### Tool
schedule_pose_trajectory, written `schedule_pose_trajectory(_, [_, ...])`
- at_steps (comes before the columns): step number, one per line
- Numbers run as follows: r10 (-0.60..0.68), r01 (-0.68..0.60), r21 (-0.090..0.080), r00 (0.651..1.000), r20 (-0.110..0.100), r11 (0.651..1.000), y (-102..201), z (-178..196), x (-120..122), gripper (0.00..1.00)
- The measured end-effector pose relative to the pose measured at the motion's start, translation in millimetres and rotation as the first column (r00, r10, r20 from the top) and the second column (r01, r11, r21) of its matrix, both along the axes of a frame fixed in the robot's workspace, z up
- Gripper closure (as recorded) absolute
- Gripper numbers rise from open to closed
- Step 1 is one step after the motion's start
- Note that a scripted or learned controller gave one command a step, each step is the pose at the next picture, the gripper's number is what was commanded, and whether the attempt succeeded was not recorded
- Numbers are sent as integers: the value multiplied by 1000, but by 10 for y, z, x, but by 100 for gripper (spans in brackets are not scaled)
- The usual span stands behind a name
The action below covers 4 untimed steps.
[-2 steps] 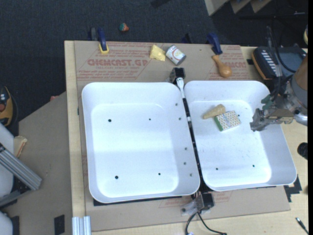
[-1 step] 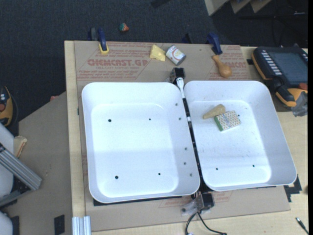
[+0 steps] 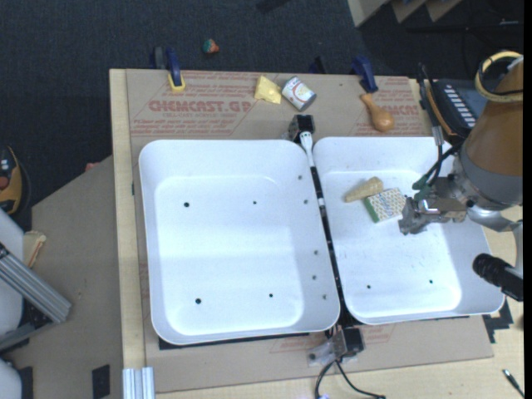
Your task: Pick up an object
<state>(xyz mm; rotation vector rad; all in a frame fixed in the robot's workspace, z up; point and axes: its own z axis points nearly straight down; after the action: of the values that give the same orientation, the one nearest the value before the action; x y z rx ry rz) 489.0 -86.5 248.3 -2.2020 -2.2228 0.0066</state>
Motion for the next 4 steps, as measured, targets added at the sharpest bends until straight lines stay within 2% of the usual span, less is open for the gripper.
schedule_pose_trajectory(1, [-16, 17, -14, 1000, 27, 1000, -788, 1158, -95, 100])
schedule_pose_trajectory(2, [3, -2, -5, 1000, 26, 1000, 210, 2007, -83, 100])
schedule_pose_trajectory(3, [-22, 22, -13, 1000, 17, 1000, -1037, 1993, -108, 100])
schedule_pose_trajectory(4, [3, -3, -1, 1000, 3, 1000, 180, 1167, -85, 100])
